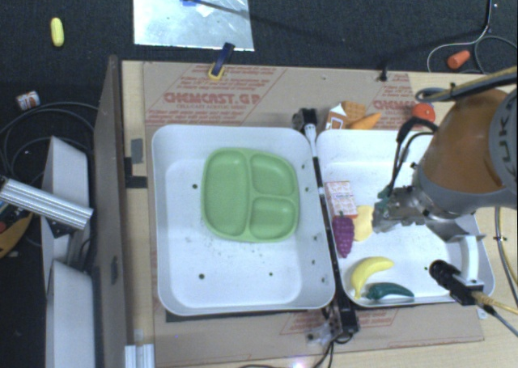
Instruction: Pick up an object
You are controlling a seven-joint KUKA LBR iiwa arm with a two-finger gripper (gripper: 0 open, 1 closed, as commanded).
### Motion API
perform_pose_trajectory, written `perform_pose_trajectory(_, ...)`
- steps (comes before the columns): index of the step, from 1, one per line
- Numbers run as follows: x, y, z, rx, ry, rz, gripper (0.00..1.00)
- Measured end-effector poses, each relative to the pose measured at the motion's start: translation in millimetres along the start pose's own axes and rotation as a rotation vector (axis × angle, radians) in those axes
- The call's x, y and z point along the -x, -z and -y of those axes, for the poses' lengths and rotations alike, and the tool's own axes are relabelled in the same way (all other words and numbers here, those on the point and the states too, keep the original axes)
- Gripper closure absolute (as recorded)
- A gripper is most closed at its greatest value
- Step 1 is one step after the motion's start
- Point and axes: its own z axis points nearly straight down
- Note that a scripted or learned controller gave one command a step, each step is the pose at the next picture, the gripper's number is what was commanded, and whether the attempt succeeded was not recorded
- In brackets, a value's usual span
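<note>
The arm (pixel 473 152) comes in from the right and hangs over the right bin (pixel 380 144). Its gripper (pixel 394 211) sits low over the bin's middle, just right of a pale yellow piece (pixel 364 222). Can't tell if the gripper is apart or together, and nothing shows clamped in it.

Objects in the right bin, along its left side and front: a small pink-and-white packet (pixel 340 196), a purple grape bunch (pixel 343 234) just below it and touching the pale yellow piece, a banana (pixel 368 271) near the front, and a dark green pepper (pixel 390 291) right beside the banana. An orange carrot-like toy (pixel 364 121) lies at the bin's back edge.

The left bin (pixel 182 277) holds a green divided plate (pixel 248 195) w/ three compartments, lying flat near the middle. Both bins sit on a cardboard-covered tabletop (pixel 210 93).
</note>
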Motion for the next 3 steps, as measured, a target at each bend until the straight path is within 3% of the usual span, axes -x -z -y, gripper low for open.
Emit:
perform_pose_trajectory(1, 2.0, -4.8, 1.9, -0.008, -0.005, 0.000, 0.00)
perform_pose_trajectory(2, 59.7, 38.5, -121.0, 0.007, -0.003, 0.007, 0.00)
perform_pose_trajectory(3, 41.1, -8.0, -68.1, -0.015, -0.007, -0.001, 0.00)
